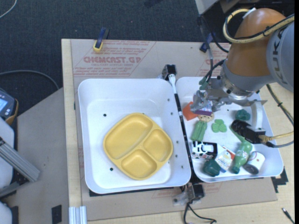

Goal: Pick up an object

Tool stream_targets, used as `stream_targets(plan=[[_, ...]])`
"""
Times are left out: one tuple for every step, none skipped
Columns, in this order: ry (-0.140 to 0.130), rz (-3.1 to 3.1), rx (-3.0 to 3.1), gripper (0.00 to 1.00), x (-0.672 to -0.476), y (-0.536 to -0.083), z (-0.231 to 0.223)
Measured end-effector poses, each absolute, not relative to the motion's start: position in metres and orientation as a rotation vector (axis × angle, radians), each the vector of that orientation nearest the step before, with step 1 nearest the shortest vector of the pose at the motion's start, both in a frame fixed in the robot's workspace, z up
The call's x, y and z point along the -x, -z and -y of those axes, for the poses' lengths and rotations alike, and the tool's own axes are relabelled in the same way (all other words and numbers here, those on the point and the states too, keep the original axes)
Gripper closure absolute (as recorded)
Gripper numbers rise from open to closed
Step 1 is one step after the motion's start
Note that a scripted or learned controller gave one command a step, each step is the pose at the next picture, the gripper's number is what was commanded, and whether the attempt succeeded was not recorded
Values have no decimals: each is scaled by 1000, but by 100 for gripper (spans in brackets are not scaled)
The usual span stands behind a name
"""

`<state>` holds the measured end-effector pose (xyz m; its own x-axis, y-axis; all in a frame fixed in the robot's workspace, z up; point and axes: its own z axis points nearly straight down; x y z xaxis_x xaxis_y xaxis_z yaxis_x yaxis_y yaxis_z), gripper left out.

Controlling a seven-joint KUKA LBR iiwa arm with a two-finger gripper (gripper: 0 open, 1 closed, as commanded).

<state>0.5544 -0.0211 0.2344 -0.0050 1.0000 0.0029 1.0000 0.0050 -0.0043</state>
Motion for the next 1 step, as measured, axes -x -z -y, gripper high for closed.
stream_targets(plan=[[-3, 2219, 2219, 100, -547, -233, 20]])
